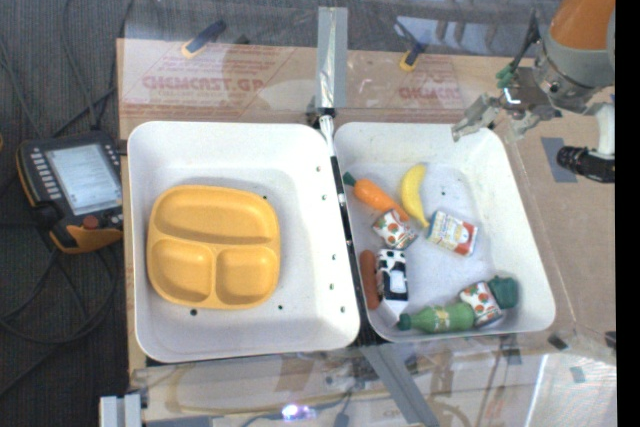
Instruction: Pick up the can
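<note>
Camera view: two white bins are seen side by side on the bench. The left bin (140,245) holds a yellow divided tray (213,245). In the right bin (520,215) a can (395,231) with a red and white label is found left of centre, lying tilted, just beside a carrot (372,194) and a banana (414,192). A small carton (451,233) lies to its right. Nearer, a black and white carton (393,274), a green bottle (437,319) and another red-labelled item (482,303) are seen. The gripper (490,115) is held above the far right corner of the right bin, well apart from the can, its fingers spread open with nothing between them.
</note>
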`<action>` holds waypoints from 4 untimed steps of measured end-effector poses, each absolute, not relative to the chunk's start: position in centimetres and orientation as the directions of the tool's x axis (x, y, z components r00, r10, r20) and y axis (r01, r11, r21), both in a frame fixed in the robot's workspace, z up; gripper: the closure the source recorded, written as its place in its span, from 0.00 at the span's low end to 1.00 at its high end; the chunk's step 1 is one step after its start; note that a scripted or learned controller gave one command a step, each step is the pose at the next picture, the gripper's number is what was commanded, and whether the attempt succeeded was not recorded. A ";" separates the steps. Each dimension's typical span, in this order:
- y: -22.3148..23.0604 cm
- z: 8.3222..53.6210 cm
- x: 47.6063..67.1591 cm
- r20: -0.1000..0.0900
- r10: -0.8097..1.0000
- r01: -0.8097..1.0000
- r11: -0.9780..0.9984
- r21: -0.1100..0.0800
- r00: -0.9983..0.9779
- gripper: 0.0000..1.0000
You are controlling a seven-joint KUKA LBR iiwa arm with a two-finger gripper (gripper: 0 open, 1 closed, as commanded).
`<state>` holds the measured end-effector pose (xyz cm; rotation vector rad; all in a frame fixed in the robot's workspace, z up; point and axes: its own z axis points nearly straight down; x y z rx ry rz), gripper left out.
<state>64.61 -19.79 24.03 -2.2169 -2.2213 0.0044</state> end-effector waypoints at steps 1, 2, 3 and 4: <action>-17.1 10.2 56.5 0.001 0.998 0.998 -0.055 -0.004 0.055 0.00; -10.1 8.9 57.5 -0.004 0.972 0.972 -0.233 0.010 0.233 0.00; -10.1 9.0 54.5 0.000 0.939 0.939 -0.345 0.014 0.345 0.00; -8.5 18.2 51.4 -0.003 0.960 0.960 -0.280 -0.007 0.280 0.00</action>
